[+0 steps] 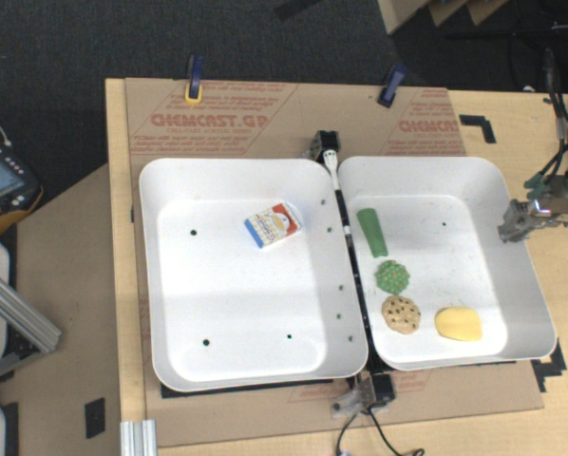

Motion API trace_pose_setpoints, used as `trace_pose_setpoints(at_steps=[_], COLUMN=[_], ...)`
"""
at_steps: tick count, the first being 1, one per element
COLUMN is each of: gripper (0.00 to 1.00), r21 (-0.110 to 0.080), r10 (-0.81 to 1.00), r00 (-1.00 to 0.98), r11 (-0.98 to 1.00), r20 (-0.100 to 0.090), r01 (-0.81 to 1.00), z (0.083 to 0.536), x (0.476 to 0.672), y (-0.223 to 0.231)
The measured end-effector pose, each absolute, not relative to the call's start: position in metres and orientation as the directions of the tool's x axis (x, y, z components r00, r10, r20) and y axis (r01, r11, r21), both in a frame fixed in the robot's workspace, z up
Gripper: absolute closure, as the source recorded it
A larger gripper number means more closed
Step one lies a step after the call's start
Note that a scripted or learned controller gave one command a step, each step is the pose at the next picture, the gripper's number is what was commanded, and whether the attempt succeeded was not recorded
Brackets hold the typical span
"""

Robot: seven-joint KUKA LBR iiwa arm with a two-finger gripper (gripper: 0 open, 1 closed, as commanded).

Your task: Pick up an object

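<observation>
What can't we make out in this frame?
- End effector: small, at the right bin's rim; open or shut unreadable in the camera view.
- Arm: cut off by the right edge.
- Carton: print too small to read.
- Cookie, yellow item: too small to tell real from toy.

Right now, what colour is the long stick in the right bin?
Green: the stick, camera view.

Bench (123,255) – cardboard sheet (293,107) on top, two white bins (170,350) side by side.

Small grey metal gripper (526,215) with thin dark cables trailing above
</observation>
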State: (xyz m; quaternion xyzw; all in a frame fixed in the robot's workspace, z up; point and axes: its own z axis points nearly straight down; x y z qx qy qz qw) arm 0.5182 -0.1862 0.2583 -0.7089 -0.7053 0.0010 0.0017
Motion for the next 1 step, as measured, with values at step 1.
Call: trace_pose_setpoints(at_steps=[1], gripper=[1.0], r21=[-0.002], r10=[1.0], r00=[0.003], r11=[-0.003], r20=[0.0], r01=[1.0], z=[0.2554], x=[0.4782], y=[-0.2258])
